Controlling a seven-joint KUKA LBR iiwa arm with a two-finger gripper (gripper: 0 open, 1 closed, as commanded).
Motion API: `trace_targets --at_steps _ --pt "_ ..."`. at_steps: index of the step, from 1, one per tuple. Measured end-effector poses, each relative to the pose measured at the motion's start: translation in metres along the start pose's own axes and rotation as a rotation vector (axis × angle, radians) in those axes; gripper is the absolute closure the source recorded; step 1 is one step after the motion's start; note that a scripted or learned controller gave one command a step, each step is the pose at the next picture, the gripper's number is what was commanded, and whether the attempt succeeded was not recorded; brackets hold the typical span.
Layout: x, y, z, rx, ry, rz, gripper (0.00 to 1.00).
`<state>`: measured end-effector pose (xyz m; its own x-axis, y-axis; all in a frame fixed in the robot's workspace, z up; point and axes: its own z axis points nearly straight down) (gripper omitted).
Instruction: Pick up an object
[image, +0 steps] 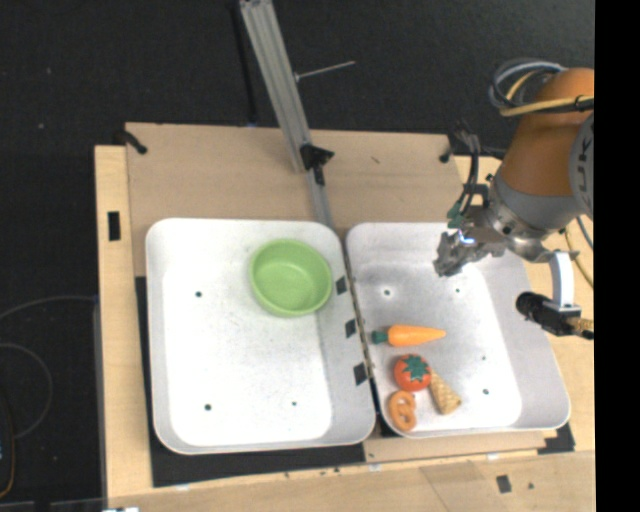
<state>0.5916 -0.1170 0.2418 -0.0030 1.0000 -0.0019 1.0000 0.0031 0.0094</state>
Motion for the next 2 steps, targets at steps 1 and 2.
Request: trace_targets --at_steps 1,2 --pt "-0.001 0.001 -0.033 0.004 0.001 -0.001 1.0" --pt "0.043 -0.003 -0.022 0.008 0.001 -0.002 1.0"
